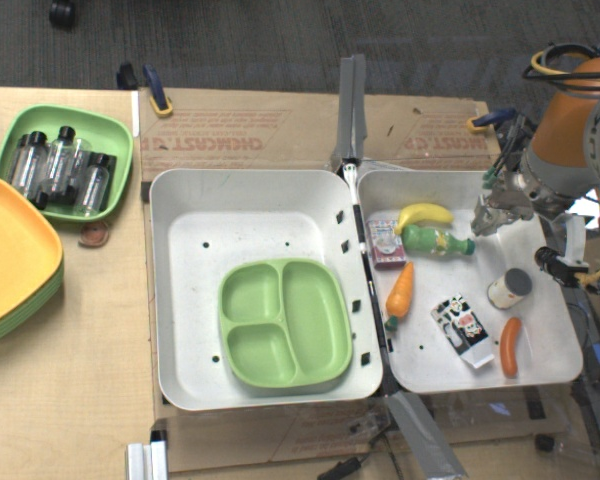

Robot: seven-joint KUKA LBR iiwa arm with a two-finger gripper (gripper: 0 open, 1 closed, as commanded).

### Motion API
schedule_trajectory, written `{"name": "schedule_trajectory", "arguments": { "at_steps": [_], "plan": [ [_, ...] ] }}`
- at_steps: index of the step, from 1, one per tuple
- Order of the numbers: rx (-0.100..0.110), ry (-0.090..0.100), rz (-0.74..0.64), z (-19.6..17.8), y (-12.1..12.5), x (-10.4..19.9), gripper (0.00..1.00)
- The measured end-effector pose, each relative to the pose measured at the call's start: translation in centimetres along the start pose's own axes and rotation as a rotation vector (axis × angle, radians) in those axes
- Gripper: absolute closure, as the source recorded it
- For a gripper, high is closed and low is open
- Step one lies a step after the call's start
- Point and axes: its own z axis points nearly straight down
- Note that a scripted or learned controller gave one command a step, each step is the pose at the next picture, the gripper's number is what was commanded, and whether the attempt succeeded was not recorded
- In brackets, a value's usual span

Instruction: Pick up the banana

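A yellow banana [425,214] lies curved near the back of the right bin [550,363], just behind a green bottle [436,240] lying on its side. My gripper [485,221] hangs over the back right of that bin, a short way to the right of the banana and close to the bottle's cap end. Nothing shows between its fingers, and their spread is too small to read.
The right bin also holds a pink box [384,242], a carrot [400,290], a black-and-white carton [461,329], a small can [508,288] and a red sausage [509,346]. A green divided tray [284,322] sits in the left bin [180,268]. Orange plates [15,258] and a green dish of bottles [65,163] stand far left.
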Motion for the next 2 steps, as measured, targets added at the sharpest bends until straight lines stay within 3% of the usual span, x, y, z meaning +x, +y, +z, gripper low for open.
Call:
{"name": "schedule_trajectory", "arguments": {
  "at_steps": [1, 2],
  "plan": [
    [-0.003, 0.0, 0.123, -2.2, 2.6, -0.7, 1.0],
    [-0.001, 0.001, -0.182, -0.5, -4.3, -0.1, 1.0]
  ]
}}
